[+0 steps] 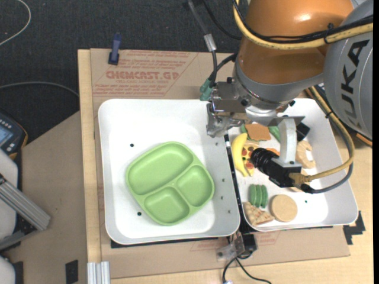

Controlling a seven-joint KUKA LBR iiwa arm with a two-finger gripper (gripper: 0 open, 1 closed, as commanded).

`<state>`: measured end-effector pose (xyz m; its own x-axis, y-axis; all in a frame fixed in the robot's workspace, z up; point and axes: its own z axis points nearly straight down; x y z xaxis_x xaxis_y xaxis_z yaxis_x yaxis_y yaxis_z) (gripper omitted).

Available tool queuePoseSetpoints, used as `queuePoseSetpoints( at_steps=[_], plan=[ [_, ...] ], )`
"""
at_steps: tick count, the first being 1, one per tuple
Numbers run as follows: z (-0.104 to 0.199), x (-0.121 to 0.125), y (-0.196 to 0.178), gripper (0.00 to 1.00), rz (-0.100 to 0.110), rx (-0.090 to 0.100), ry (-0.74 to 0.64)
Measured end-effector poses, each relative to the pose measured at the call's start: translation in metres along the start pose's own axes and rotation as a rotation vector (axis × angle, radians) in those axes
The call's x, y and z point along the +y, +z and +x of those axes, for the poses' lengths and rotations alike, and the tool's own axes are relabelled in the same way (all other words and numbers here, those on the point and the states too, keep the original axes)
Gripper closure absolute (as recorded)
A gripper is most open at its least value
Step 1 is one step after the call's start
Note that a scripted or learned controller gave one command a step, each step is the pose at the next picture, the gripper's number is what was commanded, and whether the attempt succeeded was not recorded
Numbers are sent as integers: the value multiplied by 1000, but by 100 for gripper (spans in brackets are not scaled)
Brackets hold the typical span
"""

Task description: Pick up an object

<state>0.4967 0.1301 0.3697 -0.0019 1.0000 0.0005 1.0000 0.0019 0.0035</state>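
Yellow toy banana (239,152) lies in the right-hand shallow white bin (346,203), centre-right of the frame. It sits close along that bin's left wall, long axis running top to bottom of the picture.

Other pieces in the same bin:
- flat orange-brown slice (258,132), just above and right of the banana's upper end
- pair of dark green pods (257,194), below the banana
- round tan disc (283,208), just right of the pods
- pale cracker-like wedge (254,215), in the bin's lower left corner, close against the disc; contact not clear
- pale tan-edged scraps (305,154), right of middle, partly hidden by the robot

Grey arm with orange band (290,22) takes up the upper right of the frame. Claw (237,116) hangs over the upper left part of the right bin, at the divide between the two bins and near the banana's upper end. The wrist covers most of it, so I cannot tell whether it is spread or pressed together. Nothing is seen pinched in it.

Left-hand shallow white bin (106,158) holds a light green three-compartment plastic plate (170,182), set at a diagonal in the bin's lower middle.

Both bins rest on a brown cardboard sheet with red print (142,70) laid on the worktop. A small blue clip (114,49) sits at the sheet's upper left edge.
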Motion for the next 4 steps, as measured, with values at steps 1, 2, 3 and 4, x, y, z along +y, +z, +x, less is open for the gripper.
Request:
queuePoseSetpoints(
  at_steps=[1,2,3,4],
  plan=[
    [0,0,-10,100,-2,0,-1],
    [42,-19,45,100,11,-1,-2],
    [40,-17,31,100,3,0,1],
    [41,-17,22,100,2,0,1]
  ],
)
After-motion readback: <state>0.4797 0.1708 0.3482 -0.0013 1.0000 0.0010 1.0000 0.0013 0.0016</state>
